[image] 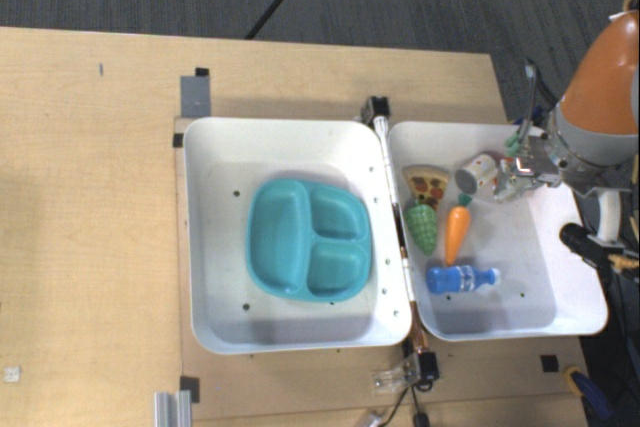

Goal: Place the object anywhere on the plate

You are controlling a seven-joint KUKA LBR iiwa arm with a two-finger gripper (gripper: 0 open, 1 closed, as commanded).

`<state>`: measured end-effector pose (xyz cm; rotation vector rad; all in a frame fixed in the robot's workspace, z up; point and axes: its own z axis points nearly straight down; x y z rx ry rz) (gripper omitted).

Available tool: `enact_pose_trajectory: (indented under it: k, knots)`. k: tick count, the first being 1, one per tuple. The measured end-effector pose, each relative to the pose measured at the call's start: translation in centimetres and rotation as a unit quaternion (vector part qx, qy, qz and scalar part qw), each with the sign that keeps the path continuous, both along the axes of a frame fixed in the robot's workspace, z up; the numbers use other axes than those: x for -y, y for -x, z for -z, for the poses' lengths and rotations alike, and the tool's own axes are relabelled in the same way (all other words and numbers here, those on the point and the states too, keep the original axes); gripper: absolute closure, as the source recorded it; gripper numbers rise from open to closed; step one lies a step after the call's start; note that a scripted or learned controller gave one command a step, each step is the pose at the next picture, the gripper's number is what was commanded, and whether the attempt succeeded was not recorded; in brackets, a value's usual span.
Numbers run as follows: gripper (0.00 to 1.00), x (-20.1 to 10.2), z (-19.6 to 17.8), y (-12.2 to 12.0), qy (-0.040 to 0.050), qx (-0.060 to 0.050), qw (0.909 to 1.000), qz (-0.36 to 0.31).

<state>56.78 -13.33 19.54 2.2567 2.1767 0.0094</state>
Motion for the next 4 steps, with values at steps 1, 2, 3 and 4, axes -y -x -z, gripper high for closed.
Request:
enact_pose_trajectory:
  k: [1,2,3,4]
  knots:
    - [1.00,3.4,9.9,0.7,0.0005,0.000,0.9997,-0.023]
    - [1.00,7.0,10.8,-10.4,0.0012,-0.001,0.9998,-0.020]
    - [1.00,6.7,9.4,-10.7,0.0030,0.003,0.9997,-0.025]
    - [1.00,7.2,-8.2,-5.9,0.0034,0.001,0.9902,-0.139]
